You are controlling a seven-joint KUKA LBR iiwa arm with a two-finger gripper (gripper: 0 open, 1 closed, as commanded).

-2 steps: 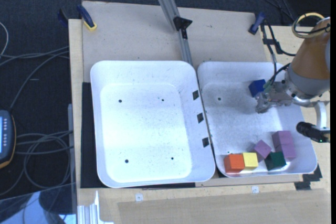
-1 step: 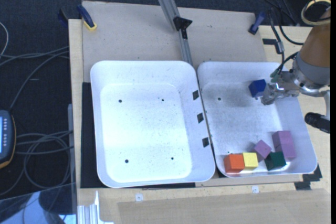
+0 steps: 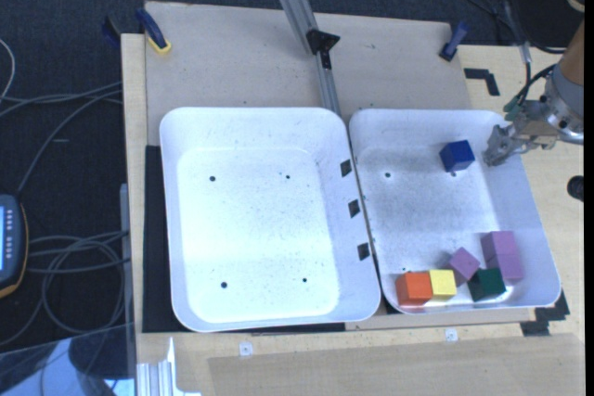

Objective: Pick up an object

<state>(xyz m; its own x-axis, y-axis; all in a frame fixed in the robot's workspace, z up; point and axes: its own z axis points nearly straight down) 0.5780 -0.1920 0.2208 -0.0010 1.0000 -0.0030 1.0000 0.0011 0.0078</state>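
Observation:
A blue cube (image 3: 457, 155) sits alone in the upper part of the right bin (image 3: 422, 209). Along that bin's near edge lie an orange cube (image 3: 415, 287), a yellow cube (image 3: 443, 283), a small purple cube (image 3: 464, 261), a dark green cube (image 3: 485, 284) and a taller purple block (image 3: 504, 253). My gripper (image 3: 502, 145) hangs over the right bin's far right side, just right of the blue cube and apart from it. Nothing shows in its grasp.
The left bin (image 3: 251, 213) lies beside the right one, with black clips along the shared rim. A slanted metal rail (image 3: 295, 0) crosses the bench behind the bins. Cables lie on the floor at left.

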